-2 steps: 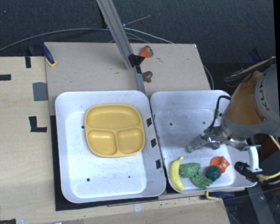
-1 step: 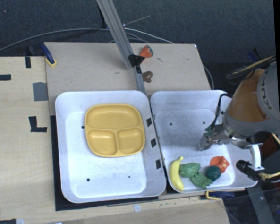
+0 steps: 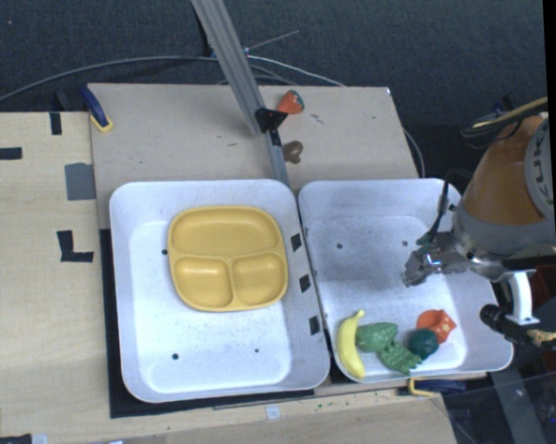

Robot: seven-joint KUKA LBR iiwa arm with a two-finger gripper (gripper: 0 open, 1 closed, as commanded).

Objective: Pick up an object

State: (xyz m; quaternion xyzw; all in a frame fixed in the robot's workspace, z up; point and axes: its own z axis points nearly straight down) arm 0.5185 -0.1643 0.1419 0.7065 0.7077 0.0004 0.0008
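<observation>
Camera view: pincer [image 3: 416,272], width unclear, over bare right bin [image 3: 371,211] floor above banana [image 3: 349,345].

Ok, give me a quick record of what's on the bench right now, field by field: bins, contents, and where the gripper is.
left bin: shallow white bin holding a yellow three-compartment plastic plate
right bin: shallow white bin with toys along its near edge
toys: yellow banana, green leafy piece, dark teal round piece, orange-red piece
gripper: two-finger gripper over the right bin's bare floor, apart from the toys
</observation>
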